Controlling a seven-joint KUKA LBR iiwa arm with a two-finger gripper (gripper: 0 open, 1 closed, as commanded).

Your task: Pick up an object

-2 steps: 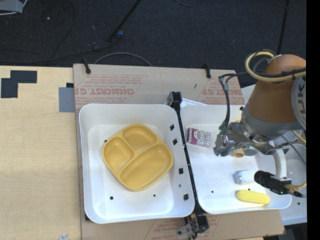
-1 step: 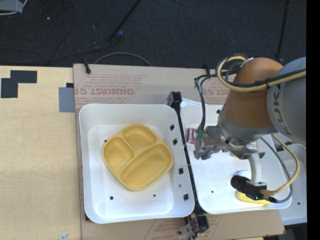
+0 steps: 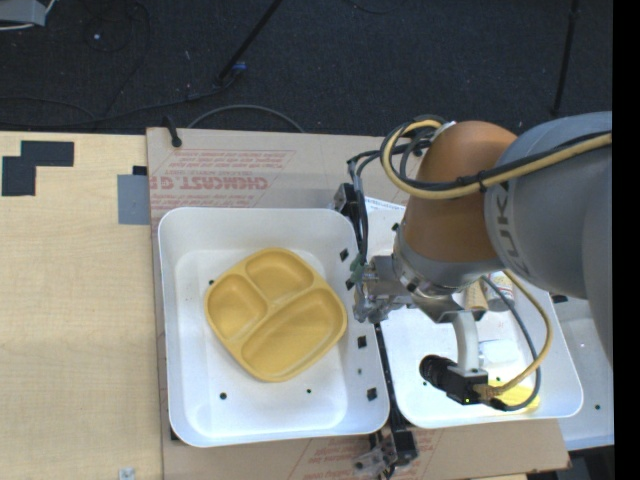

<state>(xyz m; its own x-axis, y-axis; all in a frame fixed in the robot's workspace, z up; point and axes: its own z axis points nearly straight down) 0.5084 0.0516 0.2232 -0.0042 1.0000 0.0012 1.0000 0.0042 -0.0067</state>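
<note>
Smooth yellow three-compartment plate (image 3: 276, 313) in white bin (image 3: 190, 268); red lettering on cardboard (image 3: 230, 173) illegible; hand (image 3: 368, 298) state indeterminable.

You see red print, upside down to the camera, along the far edge of the cardboard sheet (image 3: 225, 173); it is too blurred to read surely. More red print at its near edge, illegible. Grey arm (image 3: 560, 218): dark lettering, partly hidden, unreadable.

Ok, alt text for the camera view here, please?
A yellow three-compartment plate lies flat in the left white bin. The grey arm with its orange band hangs over the right bin, close to the wall between the two bins.
</note>
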